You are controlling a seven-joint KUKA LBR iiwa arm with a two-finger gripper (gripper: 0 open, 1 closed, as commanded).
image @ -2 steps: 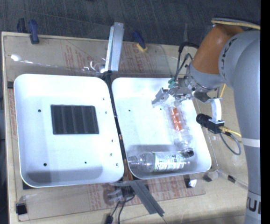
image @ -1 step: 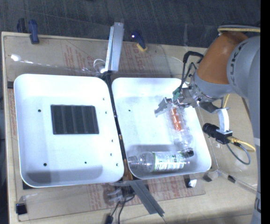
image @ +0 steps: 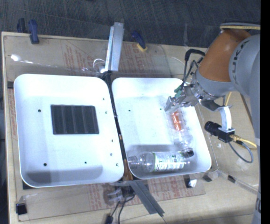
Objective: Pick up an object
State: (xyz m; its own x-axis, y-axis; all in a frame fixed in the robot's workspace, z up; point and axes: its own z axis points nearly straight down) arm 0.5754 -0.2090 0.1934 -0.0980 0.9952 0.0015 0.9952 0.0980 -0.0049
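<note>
Camera view: claw (image: 174,104), grip state unclear, sits at orange-labelled bottle's (image: 180,127) upper end.

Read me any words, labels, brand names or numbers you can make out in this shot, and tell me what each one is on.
None can be read for certain.
Red printing on the clear sheet over the bench: too faint and small.
Label on the lying bottle in the right bin: blurred.
Orange label on the second bottle, below the gripper: blurred.
Dark lettering on the grey arm: partly cut off, unclear.
</note>
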